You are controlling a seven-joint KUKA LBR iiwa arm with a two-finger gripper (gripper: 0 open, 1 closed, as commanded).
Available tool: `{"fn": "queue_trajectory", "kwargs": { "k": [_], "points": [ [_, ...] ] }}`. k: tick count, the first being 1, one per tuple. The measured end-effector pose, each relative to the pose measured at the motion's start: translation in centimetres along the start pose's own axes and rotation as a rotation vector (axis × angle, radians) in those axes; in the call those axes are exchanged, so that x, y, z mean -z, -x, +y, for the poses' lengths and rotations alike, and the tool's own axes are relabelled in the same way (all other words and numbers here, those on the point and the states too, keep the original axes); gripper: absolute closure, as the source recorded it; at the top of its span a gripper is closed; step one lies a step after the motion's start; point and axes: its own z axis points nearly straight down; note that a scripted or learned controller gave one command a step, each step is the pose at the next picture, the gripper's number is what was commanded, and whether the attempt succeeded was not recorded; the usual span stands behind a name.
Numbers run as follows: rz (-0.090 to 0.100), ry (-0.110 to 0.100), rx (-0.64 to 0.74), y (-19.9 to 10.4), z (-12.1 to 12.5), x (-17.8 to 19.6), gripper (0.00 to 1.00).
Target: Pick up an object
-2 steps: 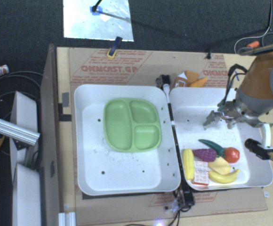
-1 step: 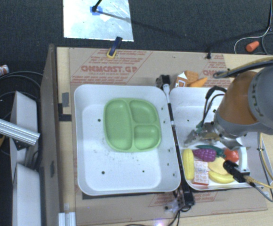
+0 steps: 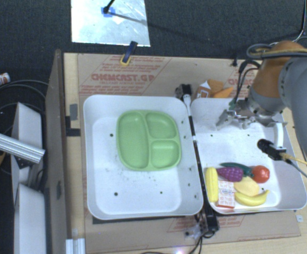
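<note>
a: where is your claw (image 3: 228,118)?
b: over the right bin (image 3: 296,194), top part. you can't tell if it grips.
a: and the toy food?
b: banana (image 3: 252,197), tomato (image 3: 260,173), grapes (image 3: 231,172) sit in that bin's near corner.

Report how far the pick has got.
Done: nothing is lifted; the banana, tomato, corn and purple grapes all lie in the right bin. In hand: the claw hangs over that bin's far end, apart from them. Left: reach, grasp and lift one.

Grey arm (image 3: 301,83) with orange band, black cables, metallic tool (image 3: 232,117)
</note>
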Motion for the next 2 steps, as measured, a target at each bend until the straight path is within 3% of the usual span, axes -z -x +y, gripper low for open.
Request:
{"fn": "queue_trajectory", "kwargs": {
  "k": [1,2],
  "points": [
    [0.006,-0.022,-0.014,2.8,-16.6,0.0,0.00],
    [0.002,0.000,0.004,2.4,-5.1,0.0,0.00]
  ]
}}
